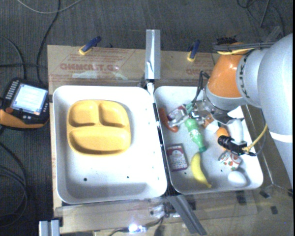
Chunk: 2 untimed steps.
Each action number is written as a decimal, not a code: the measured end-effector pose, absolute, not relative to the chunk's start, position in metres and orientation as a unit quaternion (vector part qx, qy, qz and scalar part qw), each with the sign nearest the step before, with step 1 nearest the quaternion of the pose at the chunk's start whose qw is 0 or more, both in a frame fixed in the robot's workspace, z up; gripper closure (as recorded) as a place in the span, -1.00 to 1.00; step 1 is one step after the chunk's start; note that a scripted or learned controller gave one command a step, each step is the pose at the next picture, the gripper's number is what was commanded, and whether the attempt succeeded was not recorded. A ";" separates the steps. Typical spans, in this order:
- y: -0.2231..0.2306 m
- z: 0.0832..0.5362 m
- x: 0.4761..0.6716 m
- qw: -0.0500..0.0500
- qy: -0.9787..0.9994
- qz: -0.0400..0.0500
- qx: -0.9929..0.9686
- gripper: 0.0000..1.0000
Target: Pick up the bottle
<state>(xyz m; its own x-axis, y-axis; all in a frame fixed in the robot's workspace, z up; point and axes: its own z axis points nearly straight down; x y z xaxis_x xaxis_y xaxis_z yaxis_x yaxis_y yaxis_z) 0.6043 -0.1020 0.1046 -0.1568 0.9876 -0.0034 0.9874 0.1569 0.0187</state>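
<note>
The green bottle (195, 133) lies on its side in the right bin (253, 178), its length running from upper left to lower right. My gripper (189, 113) is low in that bin, right at the bottle's upper end and touching or nearly touching it. The grey wrist and orange band (226, 80) rise above it to the right and hide part of the gripper.
A banana (199, 169) lies just below the bottle, and a red card box (176, 157) to its left. A red-orange item (165, 119) lies by the bin's left wall. Small items and a white egg shape (237, 177) fill the right side. A yellow divided tray (99, 126) sits in the left bin (64, 181).
</note>
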 end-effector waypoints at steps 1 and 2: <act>-0.100 0.111 0.604 0.005 0.761 0.006 0.648 1.00; -0.100 0.111 0.604 0.005 0.761 0.006 0.648 -1.00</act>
